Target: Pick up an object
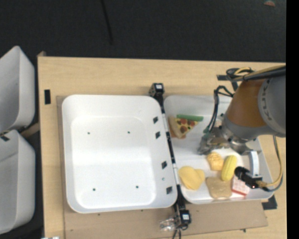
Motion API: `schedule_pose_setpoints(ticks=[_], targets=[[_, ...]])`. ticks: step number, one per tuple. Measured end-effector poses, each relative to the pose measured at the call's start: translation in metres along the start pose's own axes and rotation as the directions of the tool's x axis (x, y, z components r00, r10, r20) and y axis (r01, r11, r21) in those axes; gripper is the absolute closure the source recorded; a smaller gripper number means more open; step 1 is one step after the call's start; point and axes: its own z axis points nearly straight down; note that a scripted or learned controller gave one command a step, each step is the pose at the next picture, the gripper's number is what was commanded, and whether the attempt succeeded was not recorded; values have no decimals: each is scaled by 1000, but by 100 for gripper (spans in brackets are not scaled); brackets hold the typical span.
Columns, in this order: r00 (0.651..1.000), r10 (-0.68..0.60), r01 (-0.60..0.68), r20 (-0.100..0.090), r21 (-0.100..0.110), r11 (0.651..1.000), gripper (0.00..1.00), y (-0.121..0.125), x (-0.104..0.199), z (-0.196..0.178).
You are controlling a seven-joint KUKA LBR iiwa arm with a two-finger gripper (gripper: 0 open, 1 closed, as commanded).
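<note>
Objects for the pick all sit in your right bin [189,103], none in the left bin [109,148]. Going left to right: toy pizza slice [183,125] w/ a green strip on its far edge lies near the divider, toward the far side. Yellow rounded piece [191,177] sits at the near side, also by the divider. Tan flat piece [219,187] just right of it, touching or nearly so. Small yellow lump [215,161] and yellow corn-like piece [228,167] lie side by side mid-bin. Red/white item [239,185] is at the near-right corner. Gripper [209,142] hangs low over mid-bin, just above the small lump; you can't tell how far it's spread or whether it has anything, arm [249,108] blocks it.
</note>
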Motion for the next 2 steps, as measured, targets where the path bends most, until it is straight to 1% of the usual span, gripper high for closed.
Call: schedule_pose_setpoints(ticks=[1, 2], targets=[[1000, -15, 15, -7, -3, 1000, 100, 42, 104, -102], [1000, -11, 11, -6, 0, 1000, 100, 136, 172, -95]])
